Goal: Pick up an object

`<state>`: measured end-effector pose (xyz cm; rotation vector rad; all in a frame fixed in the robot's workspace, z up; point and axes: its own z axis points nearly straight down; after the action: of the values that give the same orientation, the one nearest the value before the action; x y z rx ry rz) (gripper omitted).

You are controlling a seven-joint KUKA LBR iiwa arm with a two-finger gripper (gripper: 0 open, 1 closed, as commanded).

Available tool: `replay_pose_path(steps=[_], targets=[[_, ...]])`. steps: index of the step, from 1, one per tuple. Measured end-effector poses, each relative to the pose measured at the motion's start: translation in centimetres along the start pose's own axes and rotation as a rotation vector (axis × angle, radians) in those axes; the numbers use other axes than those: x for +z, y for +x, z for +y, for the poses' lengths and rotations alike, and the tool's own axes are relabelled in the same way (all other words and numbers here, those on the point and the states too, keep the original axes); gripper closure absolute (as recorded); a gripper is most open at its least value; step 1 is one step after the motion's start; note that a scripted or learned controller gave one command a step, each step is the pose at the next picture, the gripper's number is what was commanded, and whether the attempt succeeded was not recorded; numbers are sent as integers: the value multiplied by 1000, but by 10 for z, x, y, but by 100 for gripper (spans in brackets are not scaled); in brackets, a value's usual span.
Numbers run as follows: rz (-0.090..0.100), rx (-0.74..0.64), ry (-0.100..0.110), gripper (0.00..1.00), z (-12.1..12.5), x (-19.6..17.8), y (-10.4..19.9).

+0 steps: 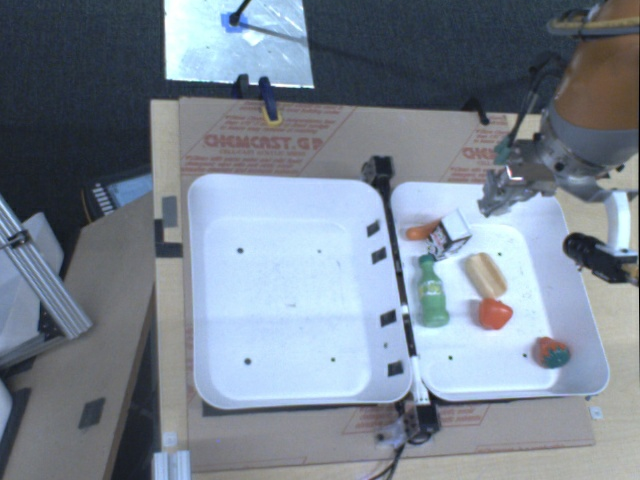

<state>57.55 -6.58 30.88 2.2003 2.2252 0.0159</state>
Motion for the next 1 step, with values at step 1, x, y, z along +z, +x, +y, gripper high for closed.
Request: replay_pose_path(steps=[1], targets=[[1, 12, 17, 100, -38, 19, -17]])
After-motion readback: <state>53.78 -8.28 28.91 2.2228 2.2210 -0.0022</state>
